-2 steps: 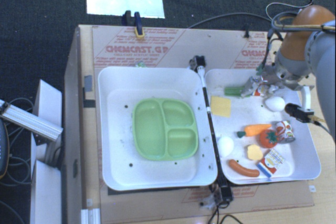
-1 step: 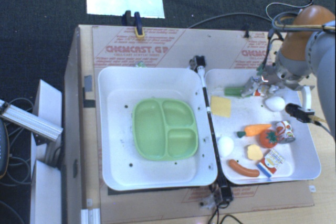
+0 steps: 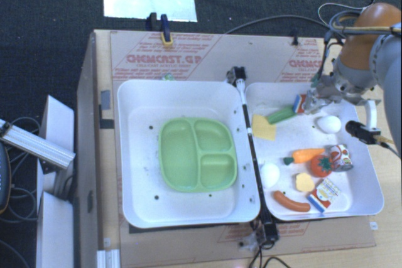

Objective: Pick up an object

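The toys lay in the right bin (image 3: pixel 367 198): a carrot (image 3: pixel 306 155), a tomato (image 3: pixel 321 165), a sausage (image 3: pixel 291 201), two eggs and a green stick (image 3: pixel 281 115). The hand (image 3: pixel 312 99) hung at the bin's far edge, by the stick's red end. The left bin (image 3: pixel 135 135) held a green tray (image 3: pixel 198 154).

The big brown cardboard sheet (image 3: pixel 188 53) under the two white bins has red letters printed on it. Near the top left of the sheet the big red word looks like "CHEMCAST GP" (image 3: pixel 164 59). The same red word shows again near the top right (image 3: pixel 306 63), but there it is turned at a slant and partly hidden. Small red lines of print run above and below these words, too tiny to read. The small red, white and blue packet (image 3: pixel 321 194) in the right bin has marks on it that cannot be read.
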Controlling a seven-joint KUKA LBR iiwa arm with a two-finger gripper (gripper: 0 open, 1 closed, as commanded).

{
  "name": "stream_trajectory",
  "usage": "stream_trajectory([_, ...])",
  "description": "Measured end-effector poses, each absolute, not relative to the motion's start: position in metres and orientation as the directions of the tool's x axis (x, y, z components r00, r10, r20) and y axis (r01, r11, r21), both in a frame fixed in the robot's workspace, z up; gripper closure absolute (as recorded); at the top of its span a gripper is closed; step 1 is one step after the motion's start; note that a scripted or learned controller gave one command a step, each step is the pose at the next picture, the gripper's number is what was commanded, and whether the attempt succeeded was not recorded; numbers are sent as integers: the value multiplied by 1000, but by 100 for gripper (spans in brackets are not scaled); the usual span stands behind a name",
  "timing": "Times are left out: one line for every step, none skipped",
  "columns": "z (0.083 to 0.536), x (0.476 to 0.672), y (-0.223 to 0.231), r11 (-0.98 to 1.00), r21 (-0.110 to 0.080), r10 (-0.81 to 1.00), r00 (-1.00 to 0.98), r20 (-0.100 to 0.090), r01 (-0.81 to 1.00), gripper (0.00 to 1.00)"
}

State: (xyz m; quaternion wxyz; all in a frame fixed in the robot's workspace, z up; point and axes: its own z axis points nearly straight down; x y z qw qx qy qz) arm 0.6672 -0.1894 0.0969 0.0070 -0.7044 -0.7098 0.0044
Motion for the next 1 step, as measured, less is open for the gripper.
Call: stream_trajectory([96, 666, -187, 9, -25, 1000, -9, 10, 1000, 0])
